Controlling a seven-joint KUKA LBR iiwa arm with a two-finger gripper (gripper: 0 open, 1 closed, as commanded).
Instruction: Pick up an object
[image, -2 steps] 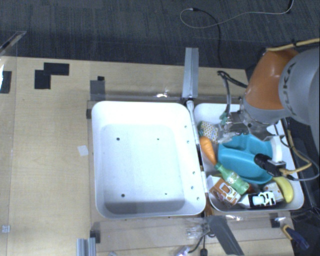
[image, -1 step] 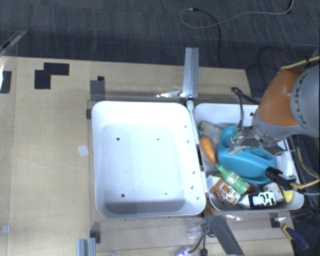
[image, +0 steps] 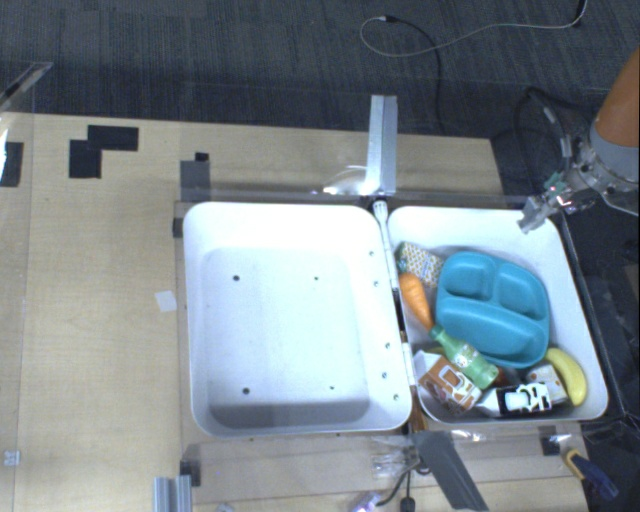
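The right bin (image: 575, 290) holds a blue divided plate (image: 495, 305) in its middle. An orange carrot (image: 415, 300) lies along the bin's left wall, below a patterned packet (image: 421, 262). Near the front lie a green bottle (image: 465, 358), a brown carton (image: 447, 386), a black-and-white pack (image: 526, 400) and a yellow banana (image: 568, 374). My gripper (image: 540, 208) hangs over the right bin's far right corner, apart from all the objects, with nothing seen in it. The arm's orange band (image: 622, 115) shows at the frame's right edge.
The left bin (image: 290, 310) sits beside the right one, with a metal divider post (image: 383, 150) at the far end of their shared wall. Cables (image: 430, 40) run over the dark floor behind the bench. Black marks (image: 100, 148) sit on the bench at far left.
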